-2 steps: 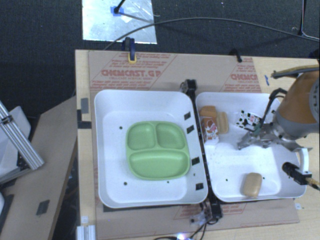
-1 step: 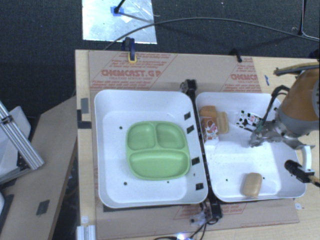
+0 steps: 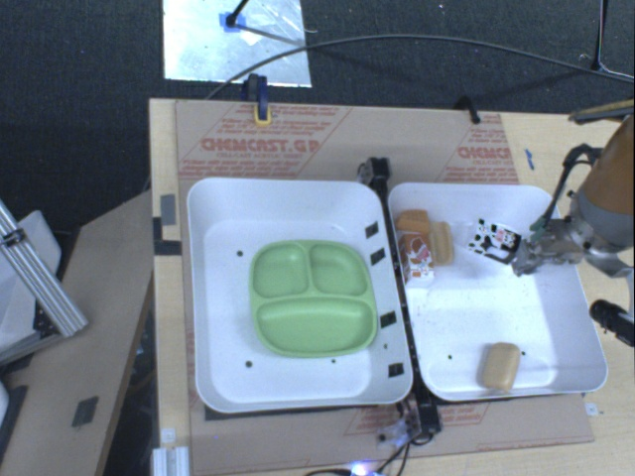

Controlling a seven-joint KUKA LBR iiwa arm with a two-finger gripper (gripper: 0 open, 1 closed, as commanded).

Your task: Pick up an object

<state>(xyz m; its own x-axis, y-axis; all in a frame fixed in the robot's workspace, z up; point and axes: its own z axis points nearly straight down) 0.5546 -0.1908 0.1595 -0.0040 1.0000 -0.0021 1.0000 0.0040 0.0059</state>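
The right bin [image 3: 556,305] holds several small objects. A black-and-white patterned piece [image 3: 492,237] lies near its back. My gripper [image 3: 523,257] comes in from the right and sits right against that piece's right edge; I cannot tell whether it holds it. A tan rounded block [image 3: 499,366] rests near the bin's front. At the back left, by the divider, a tan and orange bread-like item [image 3: 427,234] sits beside a small red-and-white packet [image 3: 418,262].
The left bin [image 3: 223,365] carries a green divided plate [image 3: 314,297] at its middle. Black clips line the ridge between the bins [image 3: 392,296]. Cables arc over the dark floor behind the bench. An aluminium frame [image 3: 40,276] stands at the far left.
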